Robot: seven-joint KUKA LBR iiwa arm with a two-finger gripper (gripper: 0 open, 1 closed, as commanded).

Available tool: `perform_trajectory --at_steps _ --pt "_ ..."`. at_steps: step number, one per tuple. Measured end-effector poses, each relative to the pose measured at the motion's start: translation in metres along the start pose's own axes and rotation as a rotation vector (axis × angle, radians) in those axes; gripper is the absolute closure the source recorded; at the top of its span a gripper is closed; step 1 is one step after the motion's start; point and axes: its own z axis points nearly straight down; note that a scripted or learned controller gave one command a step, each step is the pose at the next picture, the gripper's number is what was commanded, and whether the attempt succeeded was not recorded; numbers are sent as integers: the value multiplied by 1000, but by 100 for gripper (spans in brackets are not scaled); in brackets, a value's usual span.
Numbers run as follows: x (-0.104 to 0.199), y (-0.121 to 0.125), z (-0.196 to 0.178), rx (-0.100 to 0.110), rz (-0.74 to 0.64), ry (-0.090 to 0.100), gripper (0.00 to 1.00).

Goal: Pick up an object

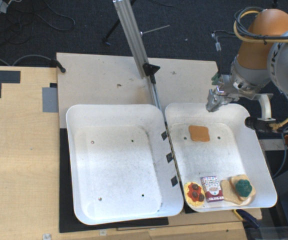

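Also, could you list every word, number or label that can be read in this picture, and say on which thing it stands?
No text can be read here.
Small red and white box in the right bin: it carries print, too small and blurred to read.
Orange pad, round red toy, green toy: no lettering visible.

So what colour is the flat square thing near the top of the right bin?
Orange-brown, clearest in the camera view.

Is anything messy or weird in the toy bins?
Nothing looks spilled or broken. The right bin holds an orange-brown slab lying alone, and a pizza toy, small red box and bread with a green lump crowded along its near edge. The gripper hangs over the bin's far rim.
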Motion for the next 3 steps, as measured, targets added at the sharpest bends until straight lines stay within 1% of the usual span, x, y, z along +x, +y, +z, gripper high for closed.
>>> perform_trajectory --at_steps 1,2,3 --pt "56 -19 -9 3 0 3 100" --pt "101 -46 -19 3 0 3 100" --pt "148 -71 -8 6 0 3 100"
